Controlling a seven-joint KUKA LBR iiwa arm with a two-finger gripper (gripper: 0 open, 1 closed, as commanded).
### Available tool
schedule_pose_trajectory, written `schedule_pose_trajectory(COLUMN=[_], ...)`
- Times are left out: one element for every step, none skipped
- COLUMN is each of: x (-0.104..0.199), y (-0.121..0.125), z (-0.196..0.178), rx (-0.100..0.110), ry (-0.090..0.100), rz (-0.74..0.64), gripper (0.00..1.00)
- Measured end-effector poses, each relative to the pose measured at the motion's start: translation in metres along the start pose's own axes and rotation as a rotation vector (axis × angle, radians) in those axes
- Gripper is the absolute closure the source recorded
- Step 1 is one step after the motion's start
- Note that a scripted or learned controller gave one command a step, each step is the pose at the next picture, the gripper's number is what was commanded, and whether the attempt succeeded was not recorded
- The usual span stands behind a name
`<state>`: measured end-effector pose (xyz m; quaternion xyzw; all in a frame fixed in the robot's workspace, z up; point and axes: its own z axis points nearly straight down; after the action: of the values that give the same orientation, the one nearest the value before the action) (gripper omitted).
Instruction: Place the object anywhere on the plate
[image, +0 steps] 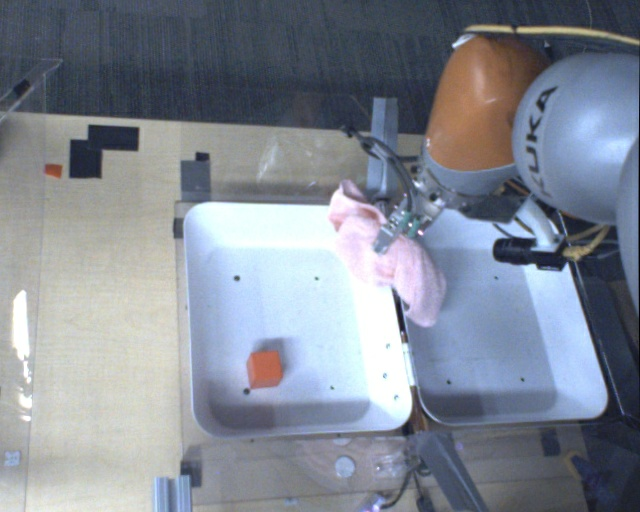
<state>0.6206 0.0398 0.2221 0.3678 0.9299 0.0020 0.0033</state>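
The arm reaches in from the right, and its gripper (392, 232) hangs over the far part of the seam between the two white bins. A pink cloth (385, 255) is bunched around the gripper's tip. It drapes from there down to the right, over the divider and into the far-left corner of the right bin (520, 400). The metal tip presses into the cloth's folds, and the cloth appears to hang from it, so I judge the gripper clenched on the pink cloth, though the folds hide the exact pinch.

In the left bin (300, 410) a small orange block (265, 369) sits on the floor toward the near-left, well apart from the cloth and the gripper. On the wooden bench (100, 300) to the left are black markers (98, 148) and a small orange tag (53, 171).

Nothing in either bin reads as a plate, so the target is unclear. The step in hand looks like the carry: the cloth is lifted and sits midway between the bins. The next move calls for taking it clear of the divider so the trailing end does not snag the rim, then lowering it over whichever surface serves as the plate before letting go. The loose fabric could slip from a shallow pinch.
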Motion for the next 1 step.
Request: schedule_pose_trajectory(x=[0.0345], y=[0.0394], z=[0.0068], rx=[-0.002], ry=[0.0], rz=[-0.4], gripper=[1.0])
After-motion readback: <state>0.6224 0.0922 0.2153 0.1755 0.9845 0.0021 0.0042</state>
